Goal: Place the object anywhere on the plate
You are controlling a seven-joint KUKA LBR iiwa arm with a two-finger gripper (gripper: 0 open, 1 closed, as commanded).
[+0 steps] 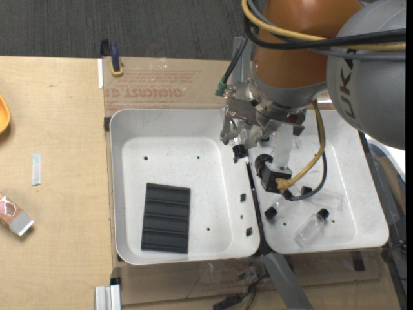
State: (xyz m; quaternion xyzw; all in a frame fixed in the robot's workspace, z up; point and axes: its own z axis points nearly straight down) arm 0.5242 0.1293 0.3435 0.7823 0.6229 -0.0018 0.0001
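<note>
Pale wooden bench top spreads out to the left, dark carpet behind it, and two shallow white bins sit side by side. Over in the right bin (361,192) lies the object — a small clear vial (312,227) with a dark cap, see-through and faint against the white floor. It lies on its side near the front wall, long axis running diagonally, capped end toward the upper right, the other end toward the front left. In the left bin (129,173) rests the plate (166,217), a dark ribbed rectangle, long side running front to back. The gripper (240,141) hangs above the seam between the bins, well apart from the vial — cables and the bulky wrist crowd it, so I cannot tell how the jaws stand.
</note>
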